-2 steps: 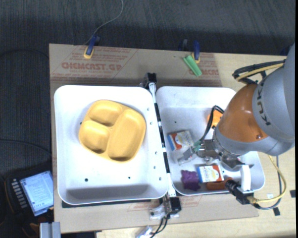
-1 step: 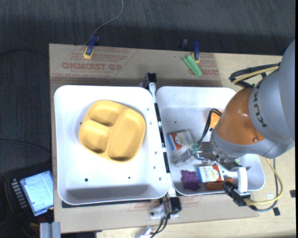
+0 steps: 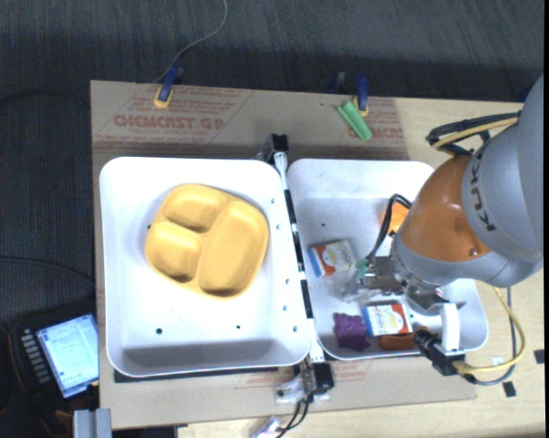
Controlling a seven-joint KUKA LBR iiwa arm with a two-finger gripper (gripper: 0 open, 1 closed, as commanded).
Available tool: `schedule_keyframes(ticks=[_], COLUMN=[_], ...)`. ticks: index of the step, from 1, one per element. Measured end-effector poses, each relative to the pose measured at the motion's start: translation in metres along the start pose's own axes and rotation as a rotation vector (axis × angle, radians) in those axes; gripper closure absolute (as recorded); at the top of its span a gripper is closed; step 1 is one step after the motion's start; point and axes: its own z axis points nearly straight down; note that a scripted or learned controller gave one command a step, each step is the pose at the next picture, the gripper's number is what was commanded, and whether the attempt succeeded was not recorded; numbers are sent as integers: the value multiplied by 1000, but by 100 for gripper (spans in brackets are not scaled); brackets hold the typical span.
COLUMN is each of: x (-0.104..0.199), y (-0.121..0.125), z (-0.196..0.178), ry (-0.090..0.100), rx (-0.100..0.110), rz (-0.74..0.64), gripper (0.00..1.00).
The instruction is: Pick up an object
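The arm comes in from the right and hangs over the right bin (image 3: pixel 347 176), its orange band covering much of the bin's right half. My gripper (image 3: pixel 377 279) is low in the bin's middle, just right of a small white and orange carton (image 3: pixel 331 257). Below it lie a small box with an orange and blue label (image 3: pixel 387 318) and a purple object (image 3: pixel 351 330) near the front wall. An orange item (image 3: pixel 395 213) peeks out beside the wrist. The arm hides the fingertips.
The left bin (image 3: pixel 129 336) holds a large yellow moulded piece (image 3: pixel 207 238) with three rounded lobes. A black clamp (image 3: pixel 277 144) sits between the bins at the back. A green marker (image 3: pixel 355 120) and blue clips lie on the cardboard behind. Cables trail at the front right.
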Motion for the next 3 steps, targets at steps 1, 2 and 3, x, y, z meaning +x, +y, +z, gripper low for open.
schedule_keyframes(ticks=[1, 2, 3], x=[0, 0, 0], y=[0, 0, 0], z=[0, -9, -9], ry=[0, 0, 0], rx=[1, 1, 1], rz=[0, 0, 0], gripper=[0, 100, 0])
